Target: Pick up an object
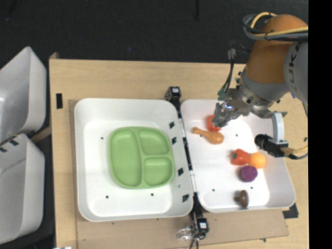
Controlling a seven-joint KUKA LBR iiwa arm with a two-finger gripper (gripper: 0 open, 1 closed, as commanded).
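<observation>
My gripper (220,119) hangs low over the upper part of the right bin (207,191). It sits directly above a small red object (211,123), which it partly hides. Just below and left of it lies a tan, pear-shaped object (209,135) with a thin neck pointing left. Further right in the same bin are a red pepper-like piece (239,157), an orange ball (257,160), a purple round piece (249,174) and a brown piece (241,197) near the front wall.
The left bin (93,201) holds a green divided plate (140,156). A black clamp (173,93) sits at the top of the seam between the bins. White chairs (21,92) stand beyond the bench's left edge.
</observation>
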